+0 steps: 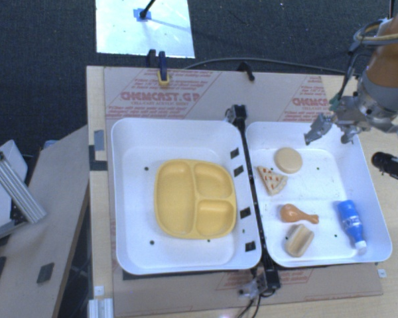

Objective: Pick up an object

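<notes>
A yellow divided plate (196,199) lies in the left white bin (129,177) at frame centre. A silver sheet (144,17) sits upper left; an aluminium bar (13,184) leans at the left edge.

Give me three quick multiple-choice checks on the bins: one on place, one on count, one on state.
1. Where is the yellow tray?
A. left bin
B. right bin
C. on the bench

2. How many items lie in the right bin?
A. three
B. five
C. seven

3. How does the blue bottle sit?
A. upright
B. on its side
C. in the hand

Key: 1 A, it sits in the left bin. 2 B, disc, slice, drumstick, bread roll, bottle. 3 B, it lies flat, far from the hand.
</notes>
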Robot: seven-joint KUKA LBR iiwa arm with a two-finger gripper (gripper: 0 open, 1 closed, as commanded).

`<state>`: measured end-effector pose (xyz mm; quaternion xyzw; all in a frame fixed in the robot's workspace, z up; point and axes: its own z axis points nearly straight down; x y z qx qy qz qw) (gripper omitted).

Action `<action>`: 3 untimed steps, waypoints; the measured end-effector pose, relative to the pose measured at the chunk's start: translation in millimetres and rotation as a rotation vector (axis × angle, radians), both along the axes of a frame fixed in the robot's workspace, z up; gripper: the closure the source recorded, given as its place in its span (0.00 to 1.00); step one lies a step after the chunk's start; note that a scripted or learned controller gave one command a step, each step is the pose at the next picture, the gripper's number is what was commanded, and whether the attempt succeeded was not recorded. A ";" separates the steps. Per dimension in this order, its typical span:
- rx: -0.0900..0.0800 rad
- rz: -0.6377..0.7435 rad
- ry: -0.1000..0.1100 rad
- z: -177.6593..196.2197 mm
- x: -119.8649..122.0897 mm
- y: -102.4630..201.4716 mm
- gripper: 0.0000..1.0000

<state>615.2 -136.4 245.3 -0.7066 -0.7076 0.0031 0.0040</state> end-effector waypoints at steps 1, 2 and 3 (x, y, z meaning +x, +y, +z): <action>-0.001 0.002 -0.011 6.9 2.2 0.3 0.00; -0.002 0.000 -0.009 -35.0 0.4 -2.1 0.00; -0.001 0.000 -0.007 -97.7 -1.1 1.0 0.00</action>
